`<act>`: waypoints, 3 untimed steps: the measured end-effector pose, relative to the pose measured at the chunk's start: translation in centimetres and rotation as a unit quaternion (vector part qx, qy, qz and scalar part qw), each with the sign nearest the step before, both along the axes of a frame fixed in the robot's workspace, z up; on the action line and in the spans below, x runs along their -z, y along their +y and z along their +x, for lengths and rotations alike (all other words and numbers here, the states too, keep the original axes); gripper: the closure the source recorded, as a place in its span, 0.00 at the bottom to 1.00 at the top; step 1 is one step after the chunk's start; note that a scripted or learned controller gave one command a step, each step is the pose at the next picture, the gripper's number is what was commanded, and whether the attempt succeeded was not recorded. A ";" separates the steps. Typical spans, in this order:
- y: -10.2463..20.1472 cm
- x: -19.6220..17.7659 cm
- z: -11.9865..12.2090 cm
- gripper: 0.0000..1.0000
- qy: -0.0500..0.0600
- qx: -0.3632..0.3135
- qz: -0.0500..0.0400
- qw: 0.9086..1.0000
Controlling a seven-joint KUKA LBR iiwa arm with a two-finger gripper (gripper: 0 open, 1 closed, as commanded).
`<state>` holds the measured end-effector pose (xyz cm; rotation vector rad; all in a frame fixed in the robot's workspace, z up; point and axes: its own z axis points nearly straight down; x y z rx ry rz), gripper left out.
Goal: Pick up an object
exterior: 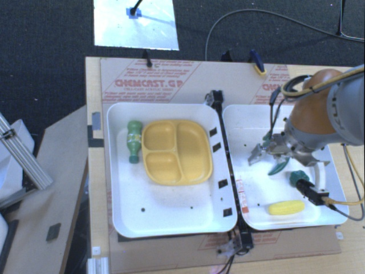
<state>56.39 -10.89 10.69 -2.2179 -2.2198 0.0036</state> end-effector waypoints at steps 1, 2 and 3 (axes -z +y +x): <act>0.0 -1.4 0.2 1.00 -0.003 0.000 -0.001 1.000; 0.1 -5.7 0.2 1.00 -0.004 -0.001 -0.001 1.000; 0.7 -11.9 0.1 1.00 -0.006 -0.002 -0.001 1.000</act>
